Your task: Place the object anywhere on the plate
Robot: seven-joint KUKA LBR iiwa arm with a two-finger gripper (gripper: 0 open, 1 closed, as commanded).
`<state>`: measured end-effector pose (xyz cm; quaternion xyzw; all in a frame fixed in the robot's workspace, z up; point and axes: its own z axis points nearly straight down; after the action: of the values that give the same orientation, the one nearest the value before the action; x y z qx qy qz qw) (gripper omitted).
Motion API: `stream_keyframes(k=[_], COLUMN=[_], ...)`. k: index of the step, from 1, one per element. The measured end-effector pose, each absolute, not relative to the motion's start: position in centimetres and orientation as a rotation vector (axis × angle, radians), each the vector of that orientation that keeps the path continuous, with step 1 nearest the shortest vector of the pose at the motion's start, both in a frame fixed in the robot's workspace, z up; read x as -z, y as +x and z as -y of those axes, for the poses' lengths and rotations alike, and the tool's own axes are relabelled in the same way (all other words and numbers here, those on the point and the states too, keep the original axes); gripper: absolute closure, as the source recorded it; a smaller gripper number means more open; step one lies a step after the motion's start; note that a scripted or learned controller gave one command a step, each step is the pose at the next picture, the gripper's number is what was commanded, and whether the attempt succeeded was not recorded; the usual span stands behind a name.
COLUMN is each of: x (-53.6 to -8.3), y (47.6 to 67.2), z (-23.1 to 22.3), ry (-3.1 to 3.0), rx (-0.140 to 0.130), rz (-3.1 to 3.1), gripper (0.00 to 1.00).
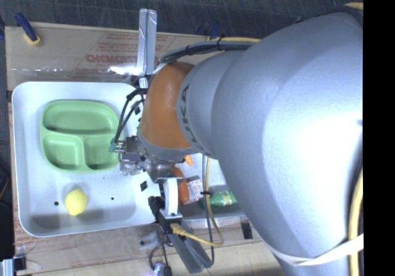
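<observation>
The lemon (76, 201) lies on the floor of the left bin (24, 145), near its front edge, just below the green plate (80, 134) and apart from it. The end effector (131, 156) sits at the bin's right wall, beside the plate's right rim; the lemon is off to its lower left. Whether it is clenched or released I cannot tell. Bare bin floor surrounds the lemon, leaving room to approach, and the plate's compartments lie open
</observation>
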<state>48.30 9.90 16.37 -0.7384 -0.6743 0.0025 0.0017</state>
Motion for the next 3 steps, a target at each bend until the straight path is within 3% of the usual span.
stream_keyframes(k=[1, 2, 3], x=[-27.4, -23.5, -34.6], y=[47.7, 47.5, 49.7], z=[-6.5, -11.7, -19.1], ry=[-2.229, -2.135, -2.107], rx=[-0.002, -0.008, -0.003], rz=[2.212, 2.300, 2.328], gripper=[1.00, 1.00, 1.00])
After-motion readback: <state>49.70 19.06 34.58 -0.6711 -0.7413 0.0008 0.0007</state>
